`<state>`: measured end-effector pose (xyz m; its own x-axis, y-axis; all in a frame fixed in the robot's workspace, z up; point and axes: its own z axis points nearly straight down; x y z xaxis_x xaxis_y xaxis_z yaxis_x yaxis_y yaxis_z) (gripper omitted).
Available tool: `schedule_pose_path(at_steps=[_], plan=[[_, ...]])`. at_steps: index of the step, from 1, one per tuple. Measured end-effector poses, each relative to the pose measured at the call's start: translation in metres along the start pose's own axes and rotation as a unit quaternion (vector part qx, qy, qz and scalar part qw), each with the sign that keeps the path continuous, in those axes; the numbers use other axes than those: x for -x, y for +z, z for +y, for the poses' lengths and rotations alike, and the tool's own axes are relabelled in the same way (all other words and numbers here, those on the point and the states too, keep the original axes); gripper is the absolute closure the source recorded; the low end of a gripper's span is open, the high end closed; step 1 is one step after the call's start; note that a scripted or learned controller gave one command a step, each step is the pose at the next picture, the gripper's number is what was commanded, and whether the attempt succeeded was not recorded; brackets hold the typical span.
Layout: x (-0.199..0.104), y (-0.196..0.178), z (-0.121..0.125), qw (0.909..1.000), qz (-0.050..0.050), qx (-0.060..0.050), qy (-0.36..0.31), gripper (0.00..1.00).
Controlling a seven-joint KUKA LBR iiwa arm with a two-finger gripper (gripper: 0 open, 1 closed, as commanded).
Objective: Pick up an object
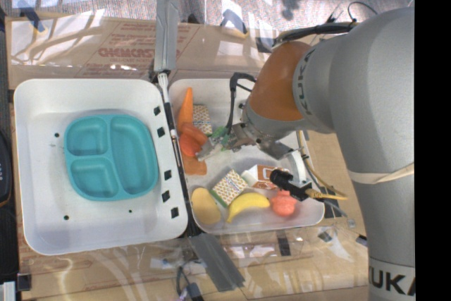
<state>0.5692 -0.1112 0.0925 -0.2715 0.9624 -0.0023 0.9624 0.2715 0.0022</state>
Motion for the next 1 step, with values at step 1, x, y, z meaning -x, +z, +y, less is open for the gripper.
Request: schedule_pose_path(at_steps=[1], plan=[[-0.0349,0.0022,-0.0749,0.9992,0.002,-0.003,0.039,0.0]])
